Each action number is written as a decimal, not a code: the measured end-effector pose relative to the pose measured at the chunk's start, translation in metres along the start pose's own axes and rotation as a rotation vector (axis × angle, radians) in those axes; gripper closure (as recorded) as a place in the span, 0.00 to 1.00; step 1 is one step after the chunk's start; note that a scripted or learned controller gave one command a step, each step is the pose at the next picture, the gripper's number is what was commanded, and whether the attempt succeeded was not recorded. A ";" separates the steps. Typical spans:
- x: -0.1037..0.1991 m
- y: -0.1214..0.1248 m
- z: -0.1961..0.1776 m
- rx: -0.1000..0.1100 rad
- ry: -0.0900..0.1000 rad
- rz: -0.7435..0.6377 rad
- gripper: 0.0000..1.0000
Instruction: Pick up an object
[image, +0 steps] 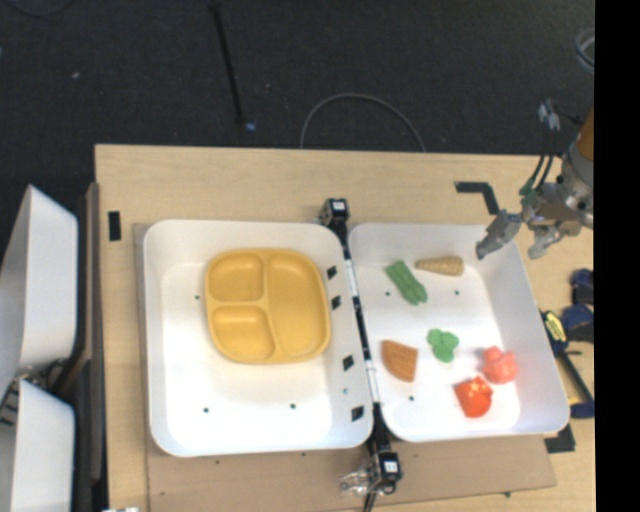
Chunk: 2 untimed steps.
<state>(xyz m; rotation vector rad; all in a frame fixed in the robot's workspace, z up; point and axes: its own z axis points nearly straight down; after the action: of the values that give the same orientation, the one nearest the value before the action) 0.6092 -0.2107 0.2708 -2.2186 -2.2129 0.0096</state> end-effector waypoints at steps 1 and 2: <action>0.001 0.002 -0.007 -0.012 -0.002 -0.003 0.00; 0.001 0.010 0.037 -0.008 -0.003 -0.005 0.00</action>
<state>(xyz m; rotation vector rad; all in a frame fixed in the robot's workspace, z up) 0.6184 -0.2093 0.2333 -2.2182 -2.2243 0.0041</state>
